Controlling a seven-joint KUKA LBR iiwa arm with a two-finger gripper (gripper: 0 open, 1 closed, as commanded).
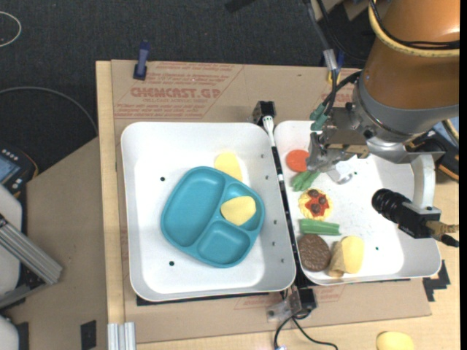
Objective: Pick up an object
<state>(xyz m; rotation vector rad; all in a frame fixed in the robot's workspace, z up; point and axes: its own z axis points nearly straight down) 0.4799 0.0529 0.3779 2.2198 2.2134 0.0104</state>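
Note:
The right bin (400,257) holds toy food. A red-orange slice (296,160) lies at its far left, with a green pod (304,179) just below it. Further down are a small pizza piece (315,203), a green strip (319,227), a brown patty (314,251) and a yellow piece (352,254). My gripper (325,165) hangs low over the bin's upper left, right beside the red slice and the upper end of the green pod. The wrist hides the tips and whether they touch the pod.
The left bin (142,195) holds a blue divided plate (195,221) with a yellow piece (238,209) on it; another yellow piece (228,165) lies behind the plate. A black cylinder (396,210) juts over the right bin. The arm's big body covers that bin's far right.

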